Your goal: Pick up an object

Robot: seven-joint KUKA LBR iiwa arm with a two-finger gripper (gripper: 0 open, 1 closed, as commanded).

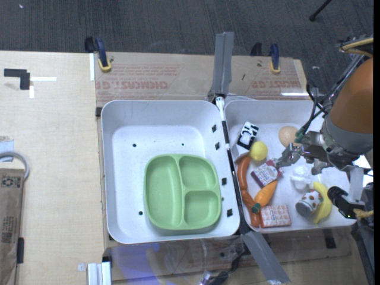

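Note:
My gripper (pixel 301 162) hangs over the right bin (pixel 270 108), reaching in from the right, and its fingers stand open. Just below it lies a small white crumpled object (pixel 300 176); I cannot tell whether the fingers touch it. Around it lie a yellow lemon (pixel 258 151), a tan egg-shaped ball (pixel 287 135), a red packet (pixel 265 174), an orange carrot (pixel 265 193), a long sausage (pixel 244 177), a snack box (pixel 275 216), a printed cup (pixel 308 203) on its side, a banana (pixel 323 200) and a black-and-white item (pixel 247 135).
The left bin (pixel 119 159) holds a green divided plate (pixel 182 191). A metal divider (pixel 224 64) runs between the bins. Two clamps (pixel 101 55) (pixel 273 58) grip the cardboard behind them. The wooden bench (pixel 47 159) stretches to the left.

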